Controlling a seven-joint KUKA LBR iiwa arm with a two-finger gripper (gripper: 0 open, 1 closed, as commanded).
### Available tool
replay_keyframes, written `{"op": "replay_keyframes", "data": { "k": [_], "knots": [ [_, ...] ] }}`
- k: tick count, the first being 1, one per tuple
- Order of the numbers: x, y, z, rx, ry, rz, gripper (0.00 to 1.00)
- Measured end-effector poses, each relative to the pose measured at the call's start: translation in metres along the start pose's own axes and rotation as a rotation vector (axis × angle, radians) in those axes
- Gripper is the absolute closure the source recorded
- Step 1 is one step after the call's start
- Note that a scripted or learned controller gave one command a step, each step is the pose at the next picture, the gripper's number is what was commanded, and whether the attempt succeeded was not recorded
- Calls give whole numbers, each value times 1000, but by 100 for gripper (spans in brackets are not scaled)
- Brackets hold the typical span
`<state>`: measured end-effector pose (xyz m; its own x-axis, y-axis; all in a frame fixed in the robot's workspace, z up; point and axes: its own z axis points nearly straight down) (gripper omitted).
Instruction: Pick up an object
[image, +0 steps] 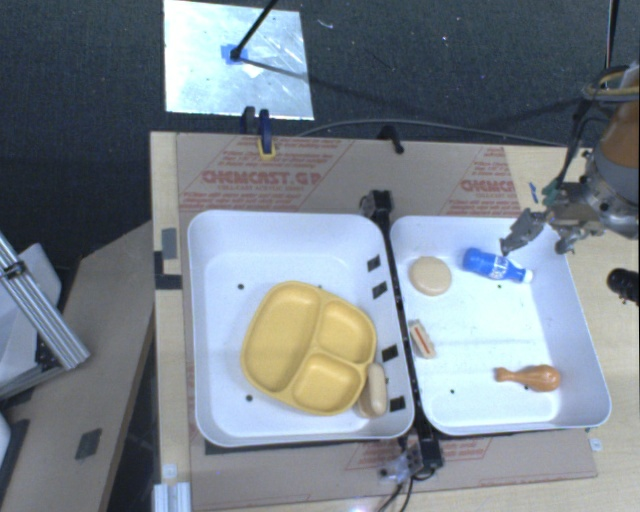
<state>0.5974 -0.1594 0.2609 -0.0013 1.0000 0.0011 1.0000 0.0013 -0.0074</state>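
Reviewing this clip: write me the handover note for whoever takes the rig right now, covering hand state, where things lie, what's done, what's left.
Hand: open, holding nothing, above the right bin's far right corner, close to the blue bottle.
Right bin: blue bottle lying on its side at the far end; round tan piece left of it; hot dog toy near the divider; drumstick toy toward the near edge.
Left bin: yellow divided plate, pale bread-like piece against its near right edge.
Done: nothing lifted.
Left: grasp and raise one object; the bottle looks nearest.
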Motion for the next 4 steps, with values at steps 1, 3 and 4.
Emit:
{"op": "replay_keyframes", "data": {
  "k": [1, 3, 4],
  "knots": [
    [0, 2, -5, -9, -2, -2, 0],
    [-4, 10, 96, -7, -1, 0, 0],
    [-4, 5, 158, -5, 0, 0, 0]
  ]
}}
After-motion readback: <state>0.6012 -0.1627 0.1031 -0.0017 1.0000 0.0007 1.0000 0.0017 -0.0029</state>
